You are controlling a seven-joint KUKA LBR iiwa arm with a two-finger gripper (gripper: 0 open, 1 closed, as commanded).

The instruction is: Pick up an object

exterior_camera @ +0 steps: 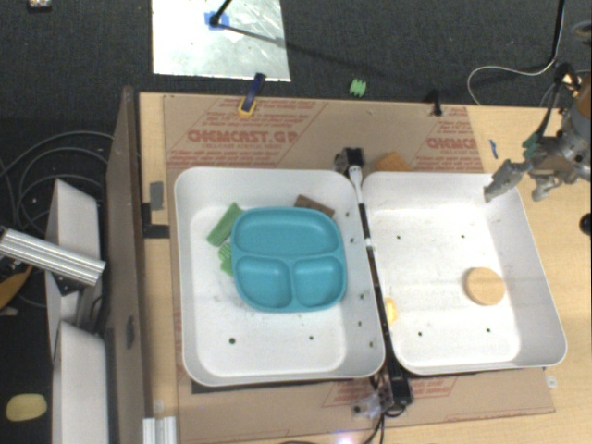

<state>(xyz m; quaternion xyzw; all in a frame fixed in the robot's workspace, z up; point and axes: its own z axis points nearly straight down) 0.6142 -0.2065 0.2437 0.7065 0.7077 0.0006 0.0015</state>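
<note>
End effector: fingers seen spread, nothing held, poised over far right bin corner. Step judged: approach. Wooden disc nearest below; descent required, then closure.

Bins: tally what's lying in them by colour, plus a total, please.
Blue: 1, divided tray
Green: 1, piece partly under the tray
Brown: 1, block behind the tray
Tan: 1, round disc
Yellow: 1, bit at the divider
Total: 5
</note>
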